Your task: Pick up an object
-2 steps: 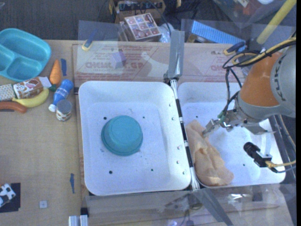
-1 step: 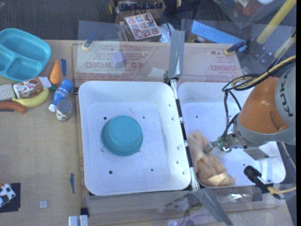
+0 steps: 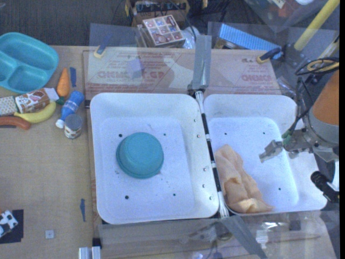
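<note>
Gripper (image 3: pixel 271 150): over right bin (image 3: pixel 253 108), toward its right edge; finger state unclear.
Teal bowl (image 3: pixel 140 154): upside down, centre of left bin (image 3: pixel 145 107).
Tan object (image 3: pixel 239 180): right bin, near front-left corner.

Bright, even overhead light; soft shadows, mild glare on the white bins (image 3: pixel 102 112) and far clear panels; slightly soft focus.

Two white bins (image 3: pixel 102 112), one teal bowl (image 3: pixel 140 155), one tan cloth (image 3: pixel 240 179), one banana (image 3: pixel 38 114).
</note>
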`<action>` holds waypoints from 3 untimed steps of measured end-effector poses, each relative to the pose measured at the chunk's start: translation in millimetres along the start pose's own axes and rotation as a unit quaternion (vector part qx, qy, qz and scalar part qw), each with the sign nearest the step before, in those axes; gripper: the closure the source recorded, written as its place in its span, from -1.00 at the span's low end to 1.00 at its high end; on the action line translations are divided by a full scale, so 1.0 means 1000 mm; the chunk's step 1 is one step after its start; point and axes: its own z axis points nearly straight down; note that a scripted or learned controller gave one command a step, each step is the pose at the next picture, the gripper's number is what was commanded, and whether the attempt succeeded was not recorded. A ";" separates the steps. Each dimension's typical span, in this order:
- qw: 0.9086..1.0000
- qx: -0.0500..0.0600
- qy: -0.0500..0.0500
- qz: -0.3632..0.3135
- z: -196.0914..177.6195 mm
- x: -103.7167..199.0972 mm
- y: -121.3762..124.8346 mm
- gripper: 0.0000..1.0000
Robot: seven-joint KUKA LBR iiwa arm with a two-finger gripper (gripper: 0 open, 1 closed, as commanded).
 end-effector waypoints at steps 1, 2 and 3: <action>0.999 -0.001 0.000 -0.038 0.078 0.044 0.047 -1.00; 0.998 -0.006 -0.001 -0.058 0.082 0.058 -0.003 -1.00; 1.000 0.000 0.000 0.030 -0.027 0.000 0.006 -1.00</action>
